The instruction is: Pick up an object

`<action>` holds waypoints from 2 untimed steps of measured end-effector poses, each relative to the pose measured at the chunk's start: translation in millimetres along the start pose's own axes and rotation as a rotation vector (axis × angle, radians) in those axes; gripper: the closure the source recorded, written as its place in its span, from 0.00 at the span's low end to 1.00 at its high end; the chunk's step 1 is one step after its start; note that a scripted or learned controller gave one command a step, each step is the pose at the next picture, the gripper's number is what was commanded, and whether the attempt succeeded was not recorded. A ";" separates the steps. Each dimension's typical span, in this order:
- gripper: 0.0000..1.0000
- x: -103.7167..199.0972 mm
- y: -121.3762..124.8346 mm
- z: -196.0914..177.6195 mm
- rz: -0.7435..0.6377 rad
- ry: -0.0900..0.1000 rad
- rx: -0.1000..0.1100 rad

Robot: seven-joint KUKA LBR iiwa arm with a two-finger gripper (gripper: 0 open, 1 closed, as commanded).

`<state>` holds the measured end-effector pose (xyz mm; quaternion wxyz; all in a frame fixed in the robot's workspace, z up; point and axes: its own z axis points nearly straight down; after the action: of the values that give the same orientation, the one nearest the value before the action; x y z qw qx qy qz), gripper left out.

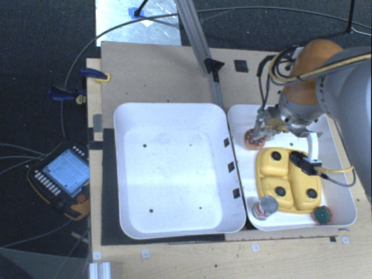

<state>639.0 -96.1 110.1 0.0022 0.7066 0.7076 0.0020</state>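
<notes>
Brown disc (253,139) lies in the right-hand bin (347,205), close to that bin's far left corner and just beside the wall it shares with the left-hand bin (168,167). The disc is small and round, reddish brown with a paler rim. The gripper (261,128) hangs right over it at the end of the grey arm (343,89), which reaches in from the right with its orange band (314,60) above the wrist. From this slant I cannot tell whether the gripper is apart or together, nor whether it touches the disc.

Nearer the camera in the same bin sits a big yellow block (285,182), lumpy, with a few dark round holes in its top; it is close to the disc but apart from it. A small grey cap (267,205) rests at the block's near left corner, and a green ball (322,214) lies in the bin's near right corner.

Both bins stand side by side on a brown board (157,74). A metal pole (195,28) slants across the far side. Two blue clamps (93,74) grip the board's left edge, and a handheld screen (64,176) lies on the dark floor to the left.
</notes>
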 end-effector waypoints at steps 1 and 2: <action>1.00 -1.2 -0.8 -43.9 0.000 0.000 0.001; 1.00 -6.4 0.4 -89.2 0.001 -0.001 -0.001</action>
<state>638.9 -102.5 199.3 0.0027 0.7070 0.7073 0.0021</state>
